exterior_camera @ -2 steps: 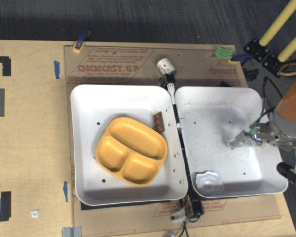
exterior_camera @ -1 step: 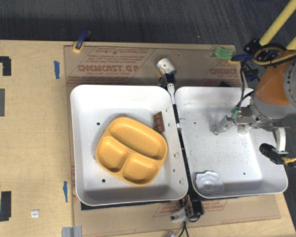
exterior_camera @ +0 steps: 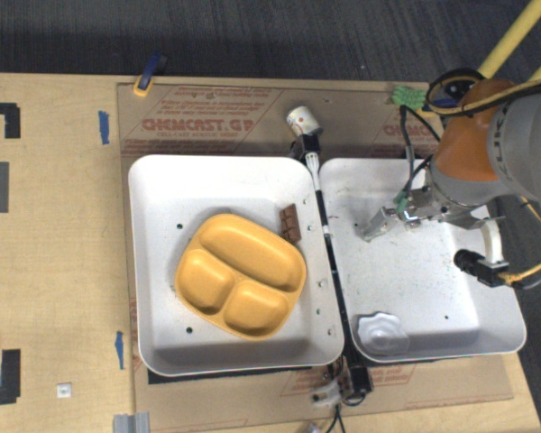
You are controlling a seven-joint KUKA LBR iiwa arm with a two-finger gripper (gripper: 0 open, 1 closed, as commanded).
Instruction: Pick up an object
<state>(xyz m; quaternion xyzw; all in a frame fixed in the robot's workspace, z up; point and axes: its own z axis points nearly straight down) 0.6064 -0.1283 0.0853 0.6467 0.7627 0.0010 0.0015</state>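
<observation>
Watching the gripper [exterior_camera: 371, 228] hovering over the right bin [exterior_camera: 451, 327], finger state unclear, nothing visibly held; the yellow divided tray [exterior_camera: 242, 275] is looking light, rigid, slick—rim grip advised.

Divided tray [exterior_camera: 242, 276] in left bin [exterior_camera: 153, 242]; cup [exterior_camera: 382, 334] in right bin [exterior_camera: 496, 332]

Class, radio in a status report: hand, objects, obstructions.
Hand over right bin, holding nothing visible. Yellow tray in left bin; clear lid near right bin's front. Nothing blocking.
</observation>
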